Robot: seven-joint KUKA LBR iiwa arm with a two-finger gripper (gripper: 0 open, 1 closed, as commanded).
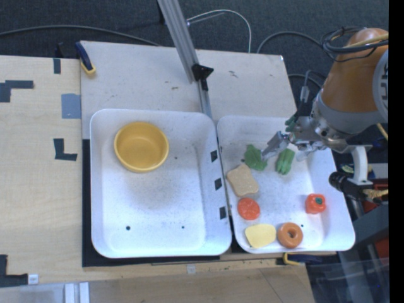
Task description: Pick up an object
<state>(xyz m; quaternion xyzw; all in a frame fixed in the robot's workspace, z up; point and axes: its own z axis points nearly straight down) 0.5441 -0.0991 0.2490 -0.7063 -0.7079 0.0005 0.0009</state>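
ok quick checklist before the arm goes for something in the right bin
1. Gripper over the right bin: ok.
2. Target close by: ok, green pepper just under it, leafy green piece beside.
3. Object between fingers: not ok, none seen.
4. Pepper clear of the bread slice: ok.
5. Finger opening: cannot tell.
6. Tomato and donut out of the path: ok.

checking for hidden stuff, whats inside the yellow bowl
Bowl sits in the left bin. Its whole inside shows, just bare yellow; nothing lies in it. The bin floor under it is covered.
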